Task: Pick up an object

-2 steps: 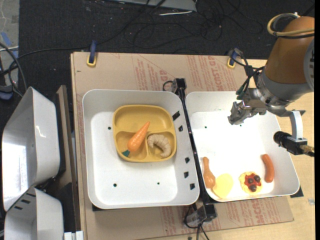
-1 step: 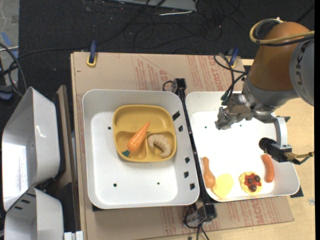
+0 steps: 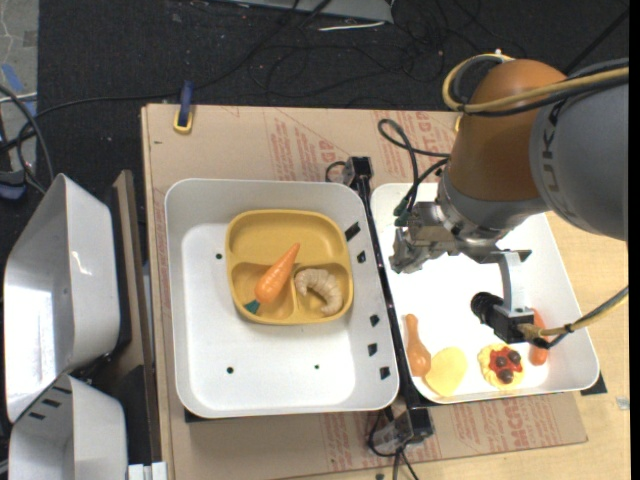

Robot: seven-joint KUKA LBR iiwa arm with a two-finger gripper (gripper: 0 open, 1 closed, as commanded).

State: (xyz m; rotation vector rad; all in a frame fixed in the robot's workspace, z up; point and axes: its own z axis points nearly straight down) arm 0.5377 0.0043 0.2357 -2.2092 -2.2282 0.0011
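My gripper (image 3: 408, 252) hangs over the left part of the right bin (image 3: 560, 258), close to the divider between the bins. Nothing is visible in its grasp. Below it along the bin's front lie an orange drumstick-shaped piece (image 3: 414, 343), a pale yellow round piece (image 3: 448, 368), a yellow piece topped with red and dark berries (image 3: 502, 364) and a small orange bit (image 3: 540, 354). The left bin (image 3: 200, 298) holds a yellow divided plate (image 3: 250, 233) with a carrot (image 3: 277, 274) and a pale shrimp (image 3: 320, 287) on it.
The grey arm with its orange band (image 3: 505, 138) covers the back of the right bin. Both bins rest on a cardboard sheet (image 3: 270, 133). White containers (image 3: 60, 268) stand off the bench at the left, and cables trail across the dark floor behind.
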